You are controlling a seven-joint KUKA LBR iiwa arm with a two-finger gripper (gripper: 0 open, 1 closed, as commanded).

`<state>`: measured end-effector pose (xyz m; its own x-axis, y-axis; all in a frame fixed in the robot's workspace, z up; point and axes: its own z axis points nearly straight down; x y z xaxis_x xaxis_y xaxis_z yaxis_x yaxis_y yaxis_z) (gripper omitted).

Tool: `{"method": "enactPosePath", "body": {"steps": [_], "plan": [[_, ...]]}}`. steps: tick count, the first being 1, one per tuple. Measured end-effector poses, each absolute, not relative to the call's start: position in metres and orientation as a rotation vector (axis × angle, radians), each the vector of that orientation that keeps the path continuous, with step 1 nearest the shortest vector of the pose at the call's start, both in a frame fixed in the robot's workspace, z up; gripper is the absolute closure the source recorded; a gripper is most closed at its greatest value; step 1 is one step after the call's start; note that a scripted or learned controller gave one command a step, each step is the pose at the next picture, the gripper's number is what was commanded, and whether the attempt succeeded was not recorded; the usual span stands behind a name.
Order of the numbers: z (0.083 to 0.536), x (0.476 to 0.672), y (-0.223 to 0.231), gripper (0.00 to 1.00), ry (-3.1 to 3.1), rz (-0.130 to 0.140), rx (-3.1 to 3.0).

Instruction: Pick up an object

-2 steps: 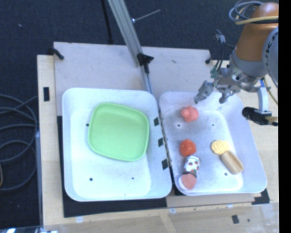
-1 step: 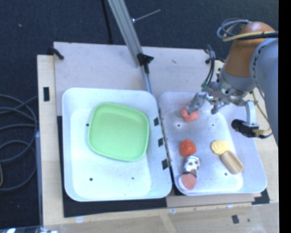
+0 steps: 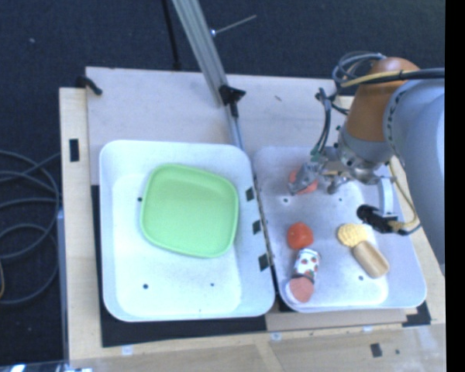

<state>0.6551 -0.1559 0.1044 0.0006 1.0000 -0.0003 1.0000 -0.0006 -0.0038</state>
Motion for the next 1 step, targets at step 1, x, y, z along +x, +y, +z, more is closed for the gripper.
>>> {"method": "enactPosePath", "body": {"steps": [1], "plan": [[0.1182, 0.6566, -0.1563, 1.0, -2.222, -0.002, -2.224]]}}
